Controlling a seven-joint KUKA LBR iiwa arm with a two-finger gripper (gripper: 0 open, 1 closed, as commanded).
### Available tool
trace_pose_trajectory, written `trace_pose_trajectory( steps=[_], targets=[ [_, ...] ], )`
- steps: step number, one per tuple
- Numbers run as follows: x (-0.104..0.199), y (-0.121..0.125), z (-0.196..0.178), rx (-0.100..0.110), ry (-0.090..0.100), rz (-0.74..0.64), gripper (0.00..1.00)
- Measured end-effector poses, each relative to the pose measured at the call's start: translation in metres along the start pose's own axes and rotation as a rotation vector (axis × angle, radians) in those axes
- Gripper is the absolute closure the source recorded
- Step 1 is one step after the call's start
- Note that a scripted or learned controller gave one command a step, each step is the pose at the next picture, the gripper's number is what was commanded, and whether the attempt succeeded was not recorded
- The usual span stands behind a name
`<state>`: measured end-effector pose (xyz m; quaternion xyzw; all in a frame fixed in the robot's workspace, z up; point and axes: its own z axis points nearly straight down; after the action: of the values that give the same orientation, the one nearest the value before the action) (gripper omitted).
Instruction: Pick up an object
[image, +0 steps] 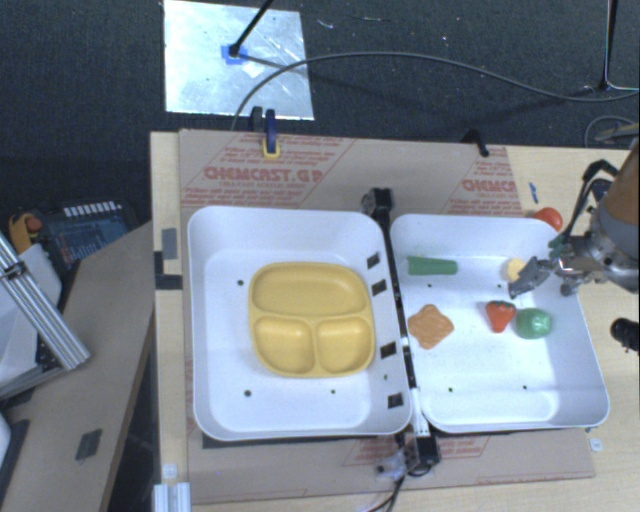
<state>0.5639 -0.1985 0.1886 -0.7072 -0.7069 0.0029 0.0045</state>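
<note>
The right bin (470, 405) holds several small items: a green block (432, 266), a tan flat piece (430, 326), a red piece (500, 316), a green ball (533, 323) and a yellow piece (514, 268). My gripper (546, 282) hangs over the bin's right side, just above the red piece and the green ball and beside the yellow piece. It is open, with nothing between its fingers (525, 280).
The left bin (215, 400) bears a yellow divided plate (308, 318). A red item (547, 216) lies on the bench beyond the right bin's far corner. A black clip ridge (392, 300) joins the two bins. Cables run across the back.
</note>
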Motion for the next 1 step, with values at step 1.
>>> trace_pose_trajectory(
  steps=[1],
  targets=[
    [0.0005,0.0031,-0.0068,-0.012,-0.003,-0.003,0.00]
  ],
)
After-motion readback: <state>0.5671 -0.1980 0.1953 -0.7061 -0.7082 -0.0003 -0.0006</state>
